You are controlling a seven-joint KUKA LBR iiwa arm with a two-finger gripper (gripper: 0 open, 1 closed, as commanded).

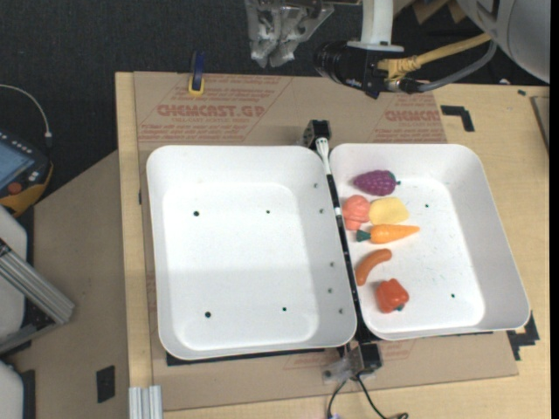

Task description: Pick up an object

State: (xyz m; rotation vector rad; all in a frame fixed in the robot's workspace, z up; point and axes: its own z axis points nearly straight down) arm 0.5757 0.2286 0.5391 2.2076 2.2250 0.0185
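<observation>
Several toy foods lie in the left part of the right bin (476,234): purple grapes (376,182), a pink peach (355,210), a yellow piece (389,210), an orange carrot (395,232), a brown-orange sausage (373,264) and a red pepper (391,295). The peach, yellow piece and carrot touch one another. My gripper (275,52) hangs high at the top of the view, beyond the back edge of the bench and over the dark floor, far from the foods. Nothing hangs from it.
The left bin (162,234) sits beside the right one, joined along a black hinge strip (332,208). Both rest on a cardboard sheet (131,190). A blue-yellow clip (197,75) stands at the sheet's back left. The arm's cables (410,59) cross the back right.
</observation>
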